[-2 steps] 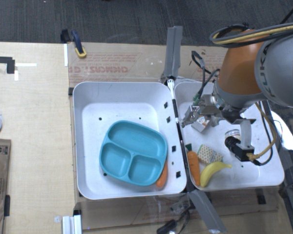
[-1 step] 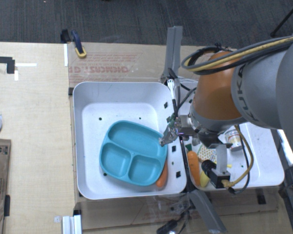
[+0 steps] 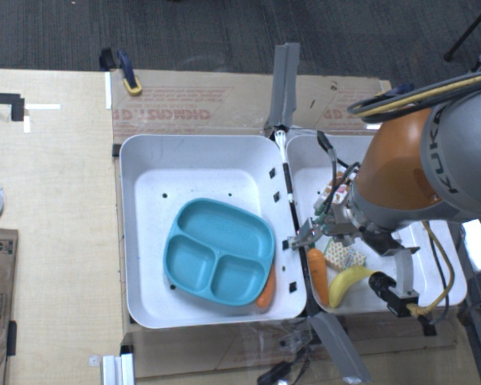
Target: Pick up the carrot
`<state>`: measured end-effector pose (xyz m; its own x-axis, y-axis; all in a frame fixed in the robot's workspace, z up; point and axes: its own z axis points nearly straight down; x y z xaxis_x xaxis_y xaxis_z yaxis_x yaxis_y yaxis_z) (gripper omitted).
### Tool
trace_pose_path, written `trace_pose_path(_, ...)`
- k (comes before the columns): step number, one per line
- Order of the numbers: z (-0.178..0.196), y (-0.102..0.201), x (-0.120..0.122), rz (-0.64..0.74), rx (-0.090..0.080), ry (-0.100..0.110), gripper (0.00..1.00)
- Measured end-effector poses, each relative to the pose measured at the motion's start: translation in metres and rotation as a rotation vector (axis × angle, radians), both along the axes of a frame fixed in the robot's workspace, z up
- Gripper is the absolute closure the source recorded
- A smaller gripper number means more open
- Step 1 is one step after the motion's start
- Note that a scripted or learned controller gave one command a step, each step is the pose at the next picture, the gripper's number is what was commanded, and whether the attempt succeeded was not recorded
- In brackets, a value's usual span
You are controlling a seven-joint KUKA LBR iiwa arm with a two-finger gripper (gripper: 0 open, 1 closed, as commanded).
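Pincer (image 3: 314,233): I see it low in the right bin (image 3: 457,295), hard by the wall the two bins share. I cannot tell how it is set or whether it has hold of anything; the wrist and its cabling cover the tips from my camera.

Carrot (image 3: 317,276): it lies in the right bin just below the pincer, long axis running toward the bin's near wall, its upper end close under the tool. I cannot tell whether the tool touches it.

Banana (image 3: 349,284): right of the carrot and just beside it, below and right of the pincer.

Patterned item (image 3: 342,254): a small pale thing between the carrot's top and the banana, directly right of the pincer's tip; I cannot make out what it is.

Second orange piece (image 3: 266,292): over the dividing wall, down and left of the pincer, tucked against the blue divided plate (image 3: 218,251) in the left bin (image 3: 136,215). It may be another carrot.

Done so far: the arm is down over the right-bin carrot, as I judge it.

Left to do: the carrot rests on the bin floor, so a confirmed grip and the lift remain.

Risk, my judgement: banana and wall crowd the carrot, so a closing grip could catch the wrong thing.
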<state>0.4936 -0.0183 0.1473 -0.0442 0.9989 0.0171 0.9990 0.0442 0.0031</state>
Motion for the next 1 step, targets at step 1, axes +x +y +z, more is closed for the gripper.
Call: trace_pose_path(1,0.0000,-0.0001,0.0000,0.000,0.000,0.000,0.00)
